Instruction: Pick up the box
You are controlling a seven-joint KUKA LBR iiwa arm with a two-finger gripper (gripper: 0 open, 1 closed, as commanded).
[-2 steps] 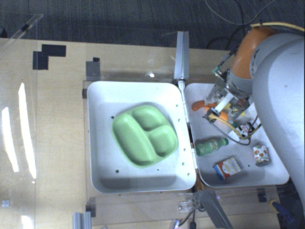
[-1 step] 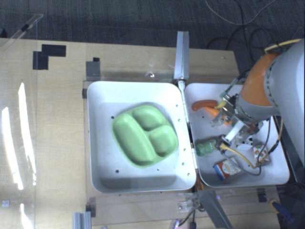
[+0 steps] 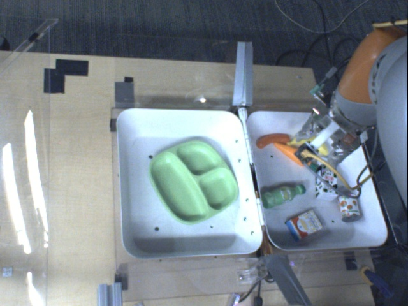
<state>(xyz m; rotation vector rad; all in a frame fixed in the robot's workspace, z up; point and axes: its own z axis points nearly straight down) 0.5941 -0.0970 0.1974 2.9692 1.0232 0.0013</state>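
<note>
Box [image 3: 305,224]: small, red and white with a blue edge, lying flat and skewed near the front edge of the right bin [image 3: 376,234]. Nothing touches it; bare bin floor shows on all sides.

Neighbours: green bottle [image 3: 283,194] on its side just behind and to the left of the box; small patterned can [image 3: 349,208] to its right, apart; speckled white item [image 3: 327,183] behind, between the can and the bottle; orange carrot-like piece [image 3: 280,144] and a red-orange sausage shape at the rear of the bin.

Gripper [image 3: 320,146]: at the rear of the right bin, low among the orange piece and a tangle of yellow and dark parts. Whether it is apart or together cannot be told from this angle. Nothing can be made out in its grasp.

Relation: box lies well forward of the tool, with the bottle and speckled item between.

Handling note: likely best to rise clear of the clutter, travel toward the front edge, align across the box's shorter sides, then descend squarely, avoiding the bottle.

Left bin [image 3: 127,171]: holds a green divided tray [image 3: 193,180].
</note>
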